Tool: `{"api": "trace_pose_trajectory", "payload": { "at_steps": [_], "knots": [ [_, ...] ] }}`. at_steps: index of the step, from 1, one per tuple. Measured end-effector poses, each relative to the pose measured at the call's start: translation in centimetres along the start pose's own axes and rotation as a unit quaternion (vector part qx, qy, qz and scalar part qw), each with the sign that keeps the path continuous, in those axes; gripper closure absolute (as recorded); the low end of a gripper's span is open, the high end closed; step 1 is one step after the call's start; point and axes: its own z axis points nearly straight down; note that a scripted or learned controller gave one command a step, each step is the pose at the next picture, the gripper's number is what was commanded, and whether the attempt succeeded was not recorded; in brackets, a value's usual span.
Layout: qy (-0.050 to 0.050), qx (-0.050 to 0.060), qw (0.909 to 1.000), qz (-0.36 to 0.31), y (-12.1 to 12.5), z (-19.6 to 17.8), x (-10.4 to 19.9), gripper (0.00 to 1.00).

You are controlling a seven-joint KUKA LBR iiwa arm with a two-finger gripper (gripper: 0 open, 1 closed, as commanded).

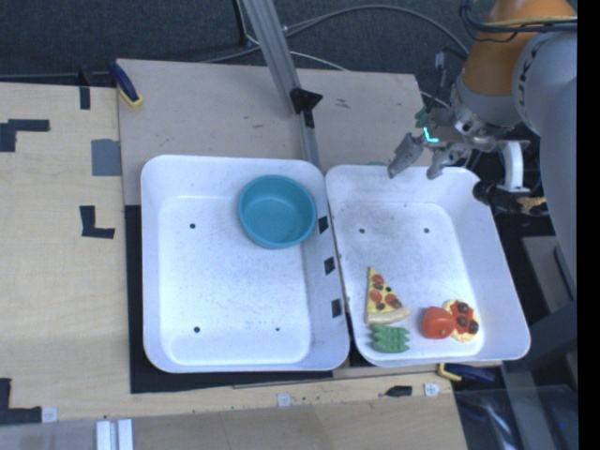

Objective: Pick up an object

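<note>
Camera view: end effector (419, 162) hangs with fingers apart and nothing between them over the right bin's (487, 242) far rim, well apart from the pizza (382, 298), greens (390, 339) and tomato (438, 322) clustered at its near edge, likely targets.

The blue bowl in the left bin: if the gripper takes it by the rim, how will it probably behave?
The blue bowl looks like rigid plastic, so it should keep its shape and probably weighs little. Its smooth, thin rim may slip between narrow fingers. It sits upright on a base narrower than its rim, so a sideways push would likely slide it across the left bin, perhaps tipping it.
</note>
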Motion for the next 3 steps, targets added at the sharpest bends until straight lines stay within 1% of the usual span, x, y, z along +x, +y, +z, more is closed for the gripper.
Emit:
{"api": "trace_pose_trajectory", "payload": {
  "at_steps": [1,2,3],
  "knots": [
    [0.0,0.0,1.0,0.0,0.0,0.0,0.0,0.0],
    [0.0,0.002,1.0,0.0,-0.9,5.8,0.5,0.0],
    [0.0,0.002,1.0,0.0,-1.9,11.2,0.6,0.0]
  ]
}}
